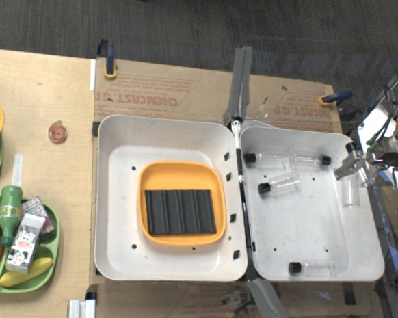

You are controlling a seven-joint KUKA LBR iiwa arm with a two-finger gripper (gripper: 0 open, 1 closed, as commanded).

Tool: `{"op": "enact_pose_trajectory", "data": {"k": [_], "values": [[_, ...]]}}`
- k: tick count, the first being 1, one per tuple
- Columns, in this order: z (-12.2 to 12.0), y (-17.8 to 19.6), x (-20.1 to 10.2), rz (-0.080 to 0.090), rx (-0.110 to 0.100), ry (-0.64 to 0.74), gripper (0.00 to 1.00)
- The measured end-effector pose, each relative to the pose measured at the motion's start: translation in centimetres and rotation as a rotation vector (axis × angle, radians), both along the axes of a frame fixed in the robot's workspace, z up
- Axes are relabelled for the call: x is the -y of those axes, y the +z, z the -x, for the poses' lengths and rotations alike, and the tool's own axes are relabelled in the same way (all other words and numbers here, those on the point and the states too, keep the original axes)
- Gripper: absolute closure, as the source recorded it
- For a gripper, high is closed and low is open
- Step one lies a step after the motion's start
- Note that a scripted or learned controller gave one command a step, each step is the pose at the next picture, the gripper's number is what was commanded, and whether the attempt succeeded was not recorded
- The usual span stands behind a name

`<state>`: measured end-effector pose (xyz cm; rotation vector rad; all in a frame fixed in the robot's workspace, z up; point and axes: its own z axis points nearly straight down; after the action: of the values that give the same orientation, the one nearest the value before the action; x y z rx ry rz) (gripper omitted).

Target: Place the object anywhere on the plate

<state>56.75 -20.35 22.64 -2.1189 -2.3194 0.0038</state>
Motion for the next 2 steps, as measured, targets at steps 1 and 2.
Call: {"op": "enact_pose_trajectory", "data": {"k": [1,2], "values": [[-7.3,-0.7,1.8,0.001,0.002,0.34,1.0],[-9.2,9.4,1.7,0.001,0.002,0.481,1.0]]}}
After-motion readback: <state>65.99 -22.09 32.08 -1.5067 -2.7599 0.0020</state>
